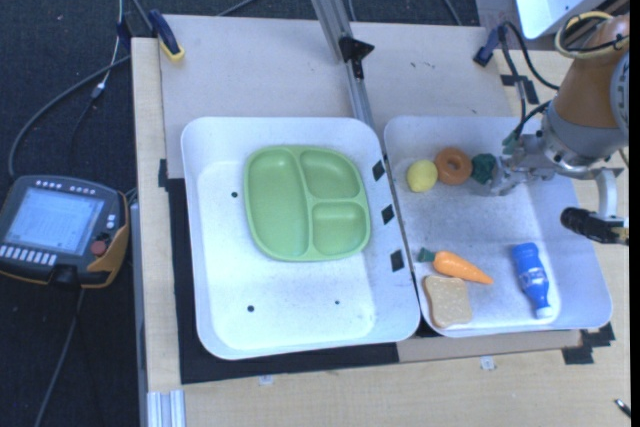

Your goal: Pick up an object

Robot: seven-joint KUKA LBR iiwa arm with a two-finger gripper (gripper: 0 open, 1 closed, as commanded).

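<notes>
In the right bin (590, 305), nearest the camera, a slice of toast (448, 301) lies at six o'clock with a carrot (461, 266) just above it and a blue bottle (531, 278) at four o'clock. Farther back, at eleven o'clock, a lemon (422, 176) touches a brown donut (454, 166). A dark green object (484, 167) sits beside the donut, right at the gripper (503, 177); whether the claw grasps it cannot be told. The left bin (215, 235) holds a green divided plate (305, 202).
</notes>
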